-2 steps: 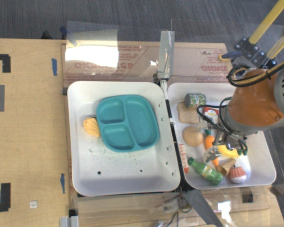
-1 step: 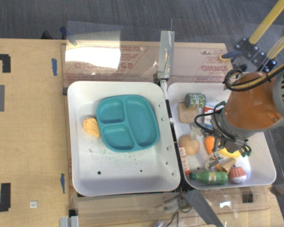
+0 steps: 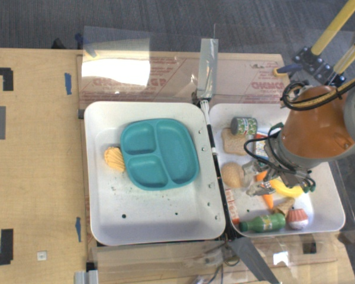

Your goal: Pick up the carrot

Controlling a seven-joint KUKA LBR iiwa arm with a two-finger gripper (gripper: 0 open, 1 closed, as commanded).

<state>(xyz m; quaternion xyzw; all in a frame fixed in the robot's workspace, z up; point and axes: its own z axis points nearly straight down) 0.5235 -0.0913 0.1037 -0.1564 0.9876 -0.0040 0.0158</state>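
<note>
Just below the gripper (image 3: 261, 185), toward the near rim of the right bin (image 3: 334, 218): carrot (image 3: 268, 200), long axis slanting down-right, beside the banana (image 3: 287, 189). Cannot tell the pincer's state. Beyond, above: can (image 3: 244, 125).

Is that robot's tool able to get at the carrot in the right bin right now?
Probably yes. The tool hangs right over the carrot, which lies among the banana and the green bottle, so neighbours crowd it, but nothing covers it.

Two bins (image 3: 100, 218); one plate (image 3: 160, 152), shell (image 3: 113, 157), can (image 3: 244, 125), bottle (image 3: 263, 222), banana (image 3: 286, 189), carrot (image 3: 268, 200).
</note>
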